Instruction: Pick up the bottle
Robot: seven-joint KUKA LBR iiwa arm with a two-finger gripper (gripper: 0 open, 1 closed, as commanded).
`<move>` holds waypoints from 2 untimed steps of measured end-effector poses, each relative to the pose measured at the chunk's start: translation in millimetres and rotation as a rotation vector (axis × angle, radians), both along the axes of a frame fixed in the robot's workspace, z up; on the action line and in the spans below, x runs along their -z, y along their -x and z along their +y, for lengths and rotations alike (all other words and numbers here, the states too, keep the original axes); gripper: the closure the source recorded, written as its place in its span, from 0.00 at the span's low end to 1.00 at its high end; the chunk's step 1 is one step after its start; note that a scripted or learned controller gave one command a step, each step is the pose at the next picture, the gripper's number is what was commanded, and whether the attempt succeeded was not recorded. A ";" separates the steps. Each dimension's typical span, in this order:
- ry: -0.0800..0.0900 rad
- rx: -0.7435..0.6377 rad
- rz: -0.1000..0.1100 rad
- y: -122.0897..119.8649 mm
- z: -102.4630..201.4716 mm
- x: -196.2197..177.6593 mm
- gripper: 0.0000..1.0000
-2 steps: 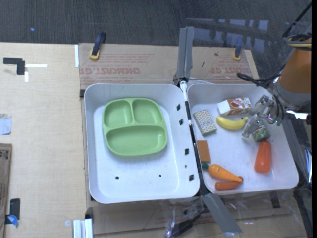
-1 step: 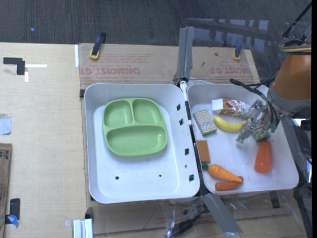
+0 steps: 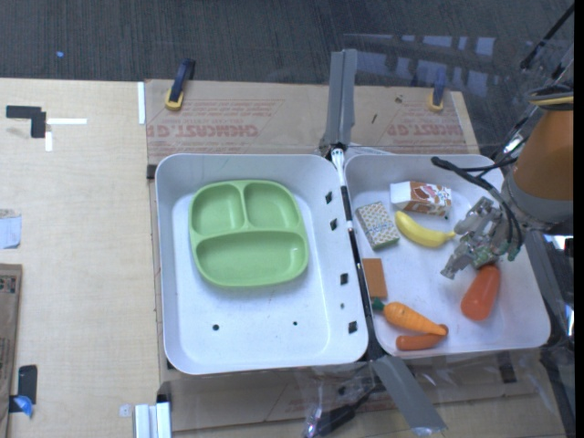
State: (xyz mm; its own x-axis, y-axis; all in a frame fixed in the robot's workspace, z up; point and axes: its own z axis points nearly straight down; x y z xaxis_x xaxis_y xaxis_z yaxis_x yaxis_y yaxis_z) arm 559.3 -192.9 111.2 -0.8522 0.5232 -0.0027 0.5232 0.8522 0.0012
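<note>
Hovering just above the orange-red plastic bottle (image 3: pixel 481 293), gripper (image 3: pixel 461 265); grip state unclear; centre over bottle before descending.

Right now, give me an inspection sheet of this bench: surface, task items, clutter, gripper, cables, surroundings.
Surface: two white bins side by side, left bin, right bin.
Task items: orange-red bottle lying in right bin.
Clutter: banana, carrot, sponge, snack packet, brown block; green divided plate in left bin.
Gripper: gripper just above the bottle; jaws unclear.
Cables: black cable by the wrist.
Surroundings: cardboard, clamps, dark carpet.
</note>
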 end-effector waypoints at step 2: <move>-0.006 -0.408 0.015 -66.8 -15.7 21.3 0.00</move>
State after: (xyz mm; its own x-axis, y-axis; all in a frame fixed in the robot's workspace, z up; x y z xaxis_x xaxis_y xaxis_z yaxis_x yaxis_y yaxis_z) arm 626.1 -208.5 89.9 -0.9898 0.1421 0.0129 0.1421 0.9898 0.0020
